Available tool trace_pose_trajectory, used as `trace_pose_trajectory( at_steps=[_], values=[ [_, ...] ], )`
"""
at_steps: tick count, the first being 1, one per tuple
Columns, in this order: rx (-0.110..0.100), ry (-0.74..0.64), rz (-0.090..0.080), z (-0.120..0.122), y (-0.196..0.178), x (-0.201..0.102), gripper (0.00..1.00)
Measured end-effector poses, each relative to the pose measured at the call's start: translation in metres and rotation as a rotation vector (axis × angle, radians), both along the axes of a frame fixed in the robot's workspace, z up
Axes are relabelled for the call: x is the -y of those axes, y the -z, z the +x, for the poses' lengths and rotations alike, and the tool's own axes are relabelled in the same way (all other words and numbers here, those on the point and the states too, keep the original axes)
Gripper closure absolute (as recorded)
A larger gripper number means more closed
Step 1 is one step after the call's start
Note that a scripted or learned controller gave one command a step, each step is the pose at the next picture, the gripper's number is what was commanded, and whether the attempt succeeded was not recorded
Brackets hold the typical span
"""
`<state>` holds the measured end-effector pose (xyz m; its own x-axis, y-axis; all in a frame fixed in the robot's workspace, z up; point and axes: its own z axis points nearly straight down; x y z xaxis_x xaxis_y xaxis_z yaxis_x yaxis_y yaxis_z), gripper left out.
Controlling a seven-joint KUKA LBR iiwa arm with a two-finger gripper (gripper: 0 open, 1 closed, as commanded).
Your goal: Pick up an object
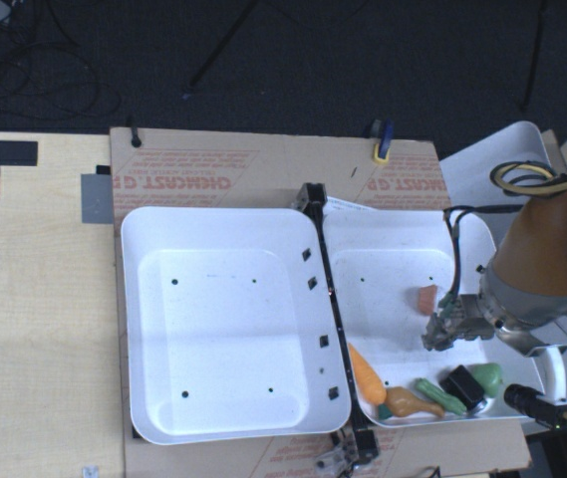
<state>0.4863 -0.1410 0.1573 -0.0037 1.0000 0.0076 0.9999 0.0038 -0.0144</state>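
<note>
- The left bin [223, 327] sits on cardboard [263, 172] on the surface.
- The right bin [383, 237] touches it along the middle.
- An orange carrot-shaped object [365, 374] lies by the right bin's near-left corner.
- A tan object [411, 402], green objects [440, 396] and a black object [464, 386] crowd the near edge.
- A small pink object [425, 299] lies mid-bin.
- The gripper [442, 335] hangs just right of the pink object; whether its jaws are apart, I cannot tell.

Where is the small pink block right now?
The pink block lies in the right bin, toward its right side, just left of the gripper and well above the orange carrot.
</note>
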Motion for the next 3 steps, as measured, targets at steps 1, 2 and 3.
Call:
trace_pose_trajectory(
  at_steps=[1, 2, 3],
  values=[
    [0.011, 0.005, -0.006, 0.002, -0.005, 0.004, 0.0],
    [0.007, 0.008, -0.008, -0.014, 0.04, 0.062, 0.0],
    [0.009, 0.004, -0.005, -0.004, 0.065, 0.072, 0.0]
  ],
)
